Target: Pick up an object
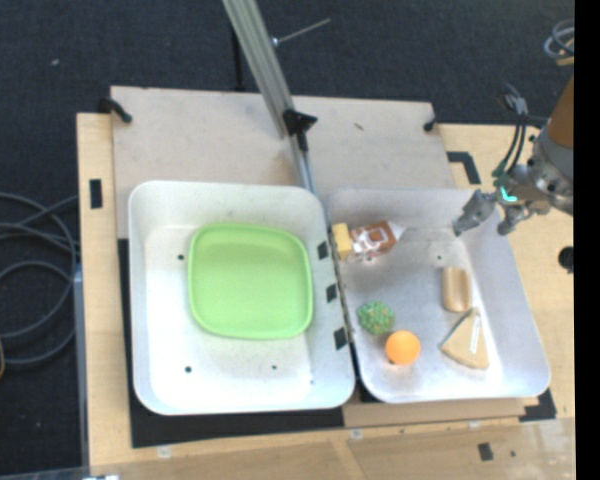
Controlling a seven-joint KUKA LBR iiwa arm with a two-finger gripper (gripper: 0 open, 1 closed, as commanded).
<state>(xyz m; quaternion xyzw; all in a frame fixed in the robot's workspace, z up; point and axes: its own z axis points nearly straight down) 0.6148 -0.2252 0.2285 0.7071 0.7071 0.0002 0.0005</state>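
Presently, gripper: two-finger gripper hung spread apart, gripping nothing, over right shallow white bin.
Left bin: square green plastic plate.

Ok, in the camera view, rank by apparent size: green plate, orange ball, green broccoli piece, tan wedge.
1. green plate
2. tan wedge
3. green broccoli piece and orange ball: look about alike, not ranked.

No text, number or brand can be read anywhere. The small packet at 12 o'clock in the right bin carries a brown and white label, but its print is too blurred.
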